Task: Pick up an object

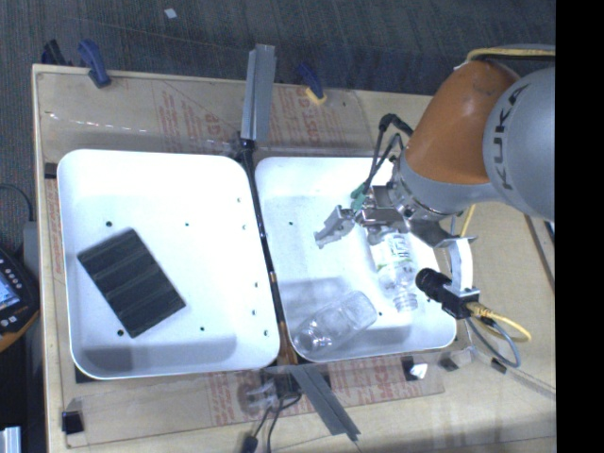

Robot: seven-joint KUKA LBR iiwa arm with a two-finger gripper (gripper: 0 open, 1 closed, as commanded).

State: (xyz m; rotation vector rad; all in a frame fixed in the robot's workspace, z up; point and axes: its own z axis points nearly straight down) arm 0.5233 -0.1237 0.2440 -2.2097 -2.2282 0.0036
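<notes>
In the right bin [293, 187] my gripper [332, 226] hangs over the middle of the floor, below the grey arm with its orange band [462, 130]. A clear plastic bottle with a white label [394, 270] lies just right of and below the gripper, partly under the wrist. A second clear, crumpled bottle [335, 321] lies near the bin's front wall, below the gripper. In the left bin [94, 173] a black ridged rectangular pad [130, 281] lies flat at the front left. I see nothing held at the gripper.
A grey bar [257, 92] stands at the back between the bins, and another [321, 399] sticks out at the front. Blue clamps [92, 64] sit on the bench's back edge. Cables and a yellow cord [495, 324] trail at the right.
</notes>
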